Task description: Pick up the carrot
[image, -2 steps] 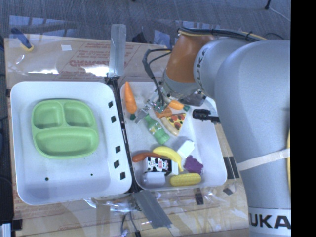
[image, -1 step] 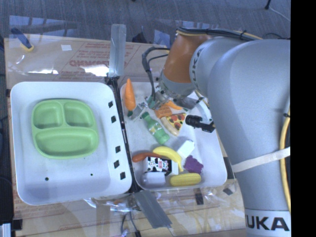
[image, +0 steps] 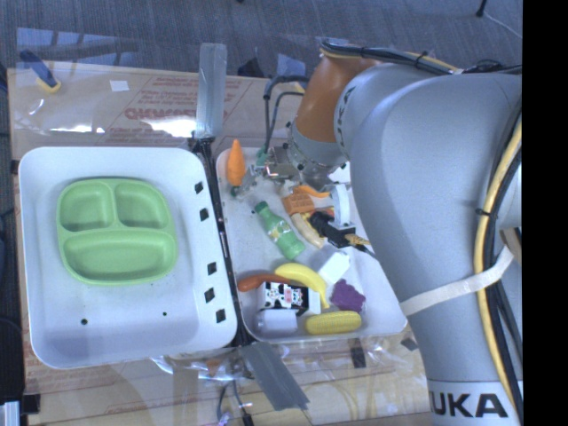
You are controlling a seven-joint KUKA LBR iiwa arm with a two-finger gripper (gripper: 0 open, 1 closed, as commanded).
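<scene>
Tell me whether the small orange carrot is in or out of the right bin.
In. The small orange carrot lies inside the right white bin, at its far-left corner.

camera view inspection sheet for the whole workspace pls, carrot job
surface: left bin holds a green divided plate; right bin crowded
job's things: carrot at right bin's far left corner, lying free
clutter: green bottle, banana, corn, purple piece
grippers: gripper low over the right bin, beside the carrot; fingers unclear
cables: black cable looping by the wrist
surroundings: clear sheet on bench, grey carpet
</scene>
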